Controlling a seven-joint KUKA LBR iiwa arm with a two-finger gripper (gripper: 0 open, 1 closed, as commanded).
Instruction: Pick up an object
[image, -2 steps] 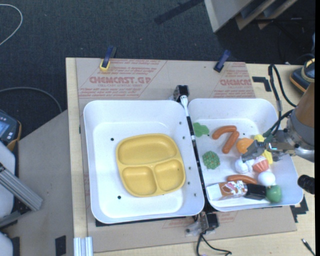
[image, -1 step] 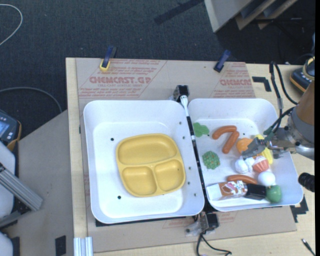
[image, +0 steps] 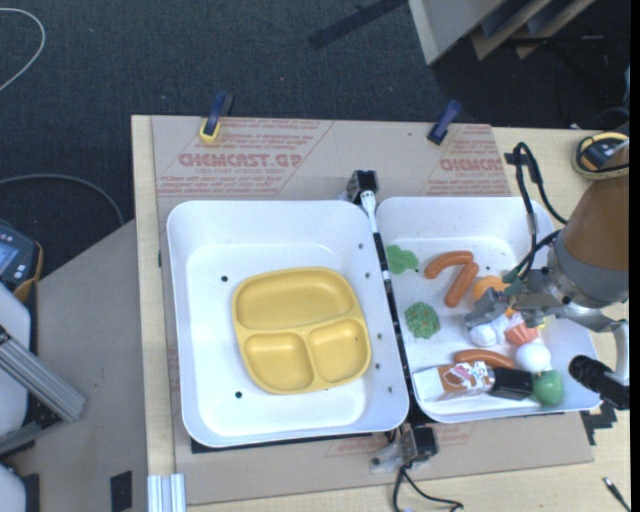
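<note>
The right bin (image: 440, 215) holds several small items. Among them are two orange sausages (image: 449, 264), a green leafy piece (image: 402, 260) and a broccoli floret (image: 422, 320). Nearer the front lie a third sausage (image: 484, 357), a dark bottle with a red-and-white label (image: 478, 378), a white egg (image: 532, 356) and a green ball (image: 548, 388). My gripper (image: 496, 316) is low in this bin, right of the broccoli, over a small white item (image: 484, 335) and beside an orange piece (image: 488, 287). The grey wrist and orange band (image: 598, 235) hide the bin's right side.
In the left bin (image: 190, 300) lies a yellow three-compartment plate (image: 298, 328). A black divider clamp (image: 363, 186) sits between the bins. Cables run along the right bin's far corner (image: 524, 175). Cardboard (image: 300, 150) surrounds both bins.
</note>
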